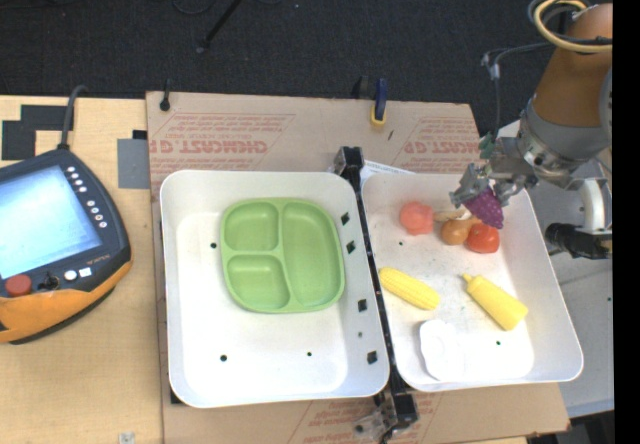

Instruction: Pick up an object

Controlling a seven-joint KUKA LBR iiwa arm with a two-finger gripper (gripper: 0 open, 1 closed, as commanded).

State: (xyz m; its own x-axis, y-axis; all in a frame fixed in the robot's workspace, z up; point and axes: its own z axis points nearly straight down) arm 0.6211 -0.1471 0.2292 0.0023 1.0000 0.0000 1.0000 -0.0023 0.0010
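Note:
My gripper [484, 190] hangs over the far right part of the right bin [556, 332]. A purple bunch of grapes [488, 207] sits between its fingers, and the gripper is shut on it. Just below the grapes lie a red tomato [484, 239] and a small orange piece [456, 230]. A pink-red fruit [417, 218] rests to their left. Nearer the front lie a yellow corn cob [409, 288], a yellow bottle [495, 300] and a white object [448, 348].
The left bin [190, 352] holds a green divided plate [281, 255]. A black divider [362, 272] runs between the two bins. A teach pendant [55, 232] lies on the bench at the far left. Cardboard [260, 137] lies beneath the bins.

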